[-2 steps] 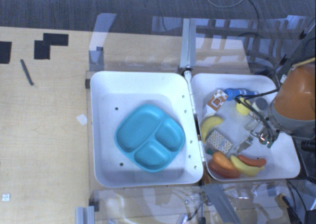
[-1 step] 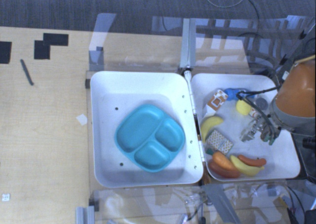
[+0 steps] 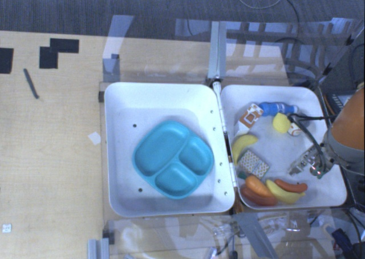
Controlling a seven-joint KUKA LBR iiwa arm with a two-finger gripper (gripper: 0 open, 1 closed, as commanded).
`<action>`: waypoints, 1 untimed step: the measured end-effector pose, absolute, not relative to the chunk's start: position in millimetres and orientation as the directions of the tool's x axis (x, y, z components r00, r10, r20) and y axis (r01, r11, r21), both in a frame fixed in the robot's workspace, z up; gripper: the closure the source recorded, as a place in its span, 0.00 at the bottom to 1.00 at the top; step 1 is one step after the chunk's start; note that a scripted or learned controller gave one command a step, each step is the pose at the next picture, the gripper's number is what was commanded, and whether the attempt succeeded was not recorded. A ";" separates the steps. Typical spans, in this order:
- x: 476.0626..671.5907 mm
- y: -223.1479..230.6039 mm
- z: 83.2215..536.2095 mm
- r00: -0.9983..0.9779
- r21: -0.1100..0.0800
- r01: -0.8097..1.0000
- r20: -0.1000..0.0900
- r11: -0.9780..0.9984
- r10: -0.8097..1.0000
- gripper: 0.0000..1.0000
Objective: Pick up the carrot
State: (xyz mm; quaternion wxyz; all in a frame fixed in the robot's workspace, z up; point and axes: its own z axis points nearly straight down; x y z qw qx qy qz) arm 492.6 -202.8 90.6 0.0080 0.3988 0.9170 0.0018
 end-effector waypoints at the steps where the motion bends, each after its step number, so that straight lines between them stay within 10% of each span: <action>1: 492.2 -175.8 90.9 -0.630 0.009 0.776 -0.018 0.630 0.776 1.00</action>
